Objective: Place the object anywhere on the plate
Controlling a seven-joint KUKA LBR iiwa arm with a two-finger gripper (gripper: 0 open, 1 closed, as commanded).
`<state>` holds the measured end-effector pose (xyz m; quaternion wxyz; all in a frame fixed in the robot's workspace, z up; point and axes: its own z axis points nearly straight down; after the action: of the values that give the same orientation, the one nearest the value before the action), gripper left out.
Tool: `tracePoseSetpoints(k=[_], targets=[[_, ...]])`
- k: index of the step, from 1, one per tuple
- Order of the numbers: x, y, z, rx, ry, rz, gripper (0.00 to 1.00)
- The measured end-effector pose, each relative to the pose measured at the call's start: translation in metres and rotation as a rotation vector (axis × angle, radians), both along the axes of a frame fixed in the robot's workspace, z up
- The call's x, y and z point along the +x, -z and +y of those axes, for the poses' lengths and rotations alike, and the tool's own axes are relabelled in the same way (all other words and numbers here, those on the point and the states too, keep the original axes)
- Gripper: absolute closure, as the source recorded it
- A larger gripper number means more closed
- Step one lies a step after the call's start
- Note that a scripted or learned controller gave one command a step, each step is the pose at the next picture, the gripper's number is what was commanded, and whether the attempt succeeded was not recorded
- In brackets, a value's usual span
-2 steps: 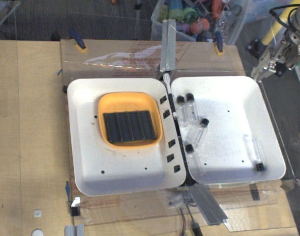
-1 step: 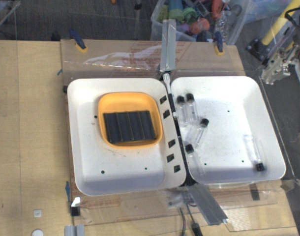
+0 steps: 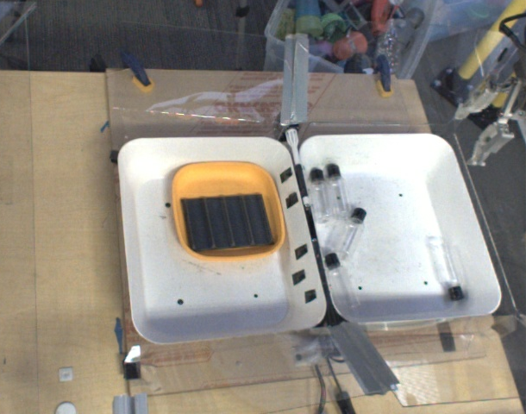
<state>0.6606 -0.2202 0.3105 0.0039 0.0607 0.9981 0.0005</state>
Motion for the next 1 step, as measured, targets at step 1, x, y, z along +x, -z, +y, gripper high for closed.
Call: tracePoseSetpoints(k=[1], targets=[[0.0022, 0.0418, -0.0019, 0.002, 0.006, 0.004, 0.00]])
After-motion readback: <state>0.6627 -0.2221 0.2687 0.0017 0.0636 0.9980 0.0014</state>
